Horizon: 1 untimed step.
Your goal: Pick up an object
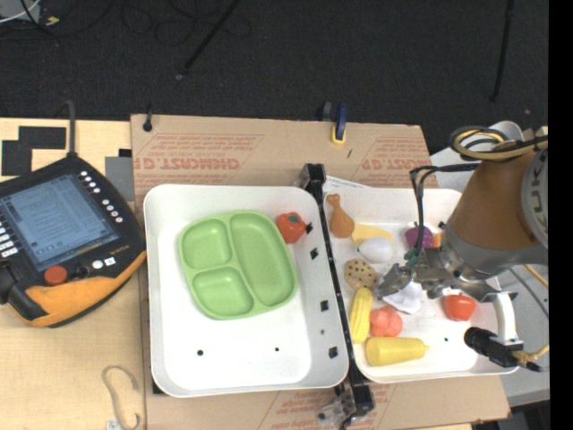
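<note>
Probably light, stiff and slippery, the crumpled white plastic piece [405, 299] mid right-hand white bin [430, 373] suits an edge pinch; the gripper [400, 278] hovers over it, its state unclear.

toy foods: corn cob [361, 313], yellow block [394, 351], drumstick [339, 215], tomato [459, 306] | lying loose | right bin [394, 373]

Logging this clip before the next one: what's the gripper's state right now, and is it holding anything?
Gripper: low in the right bin among the toy food; open, shut or holding cannot be told.
</note>
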Each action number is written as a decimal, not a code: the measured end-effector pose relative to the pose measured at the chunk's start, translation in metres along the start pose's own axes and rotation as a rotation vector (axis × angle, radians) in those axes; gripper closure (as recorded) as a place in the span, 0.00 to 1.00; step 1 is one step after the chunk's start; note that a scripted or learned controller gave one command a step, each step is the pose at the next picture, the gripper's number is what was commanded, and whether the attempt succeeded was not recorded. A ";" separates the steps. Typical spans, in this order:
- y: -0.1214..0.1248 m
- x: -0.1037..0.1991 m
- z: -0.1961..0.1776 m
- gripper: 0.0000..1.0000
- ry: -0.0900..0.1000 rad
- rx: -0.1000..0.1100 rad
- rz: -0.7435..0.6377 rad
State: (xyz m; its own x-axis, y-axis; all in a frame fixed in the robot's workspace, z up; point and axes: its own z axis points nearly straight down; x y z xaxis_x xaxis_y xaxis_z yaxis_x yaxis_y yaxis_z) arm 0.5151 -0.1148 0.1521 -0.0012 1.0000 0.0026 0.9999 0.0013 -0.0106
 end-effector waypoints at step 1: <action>-0.001 -0.002 0.063 0.00 -0.002 -0.004 0.001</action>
State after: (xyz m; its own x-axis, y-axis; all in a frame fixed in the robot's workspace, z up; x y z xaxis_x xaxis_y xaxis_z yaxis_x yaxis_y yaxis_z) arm 0.5133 -0.1162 0.0886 -0.0007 1.0000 0.0009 1.0000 0.0007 -0.0065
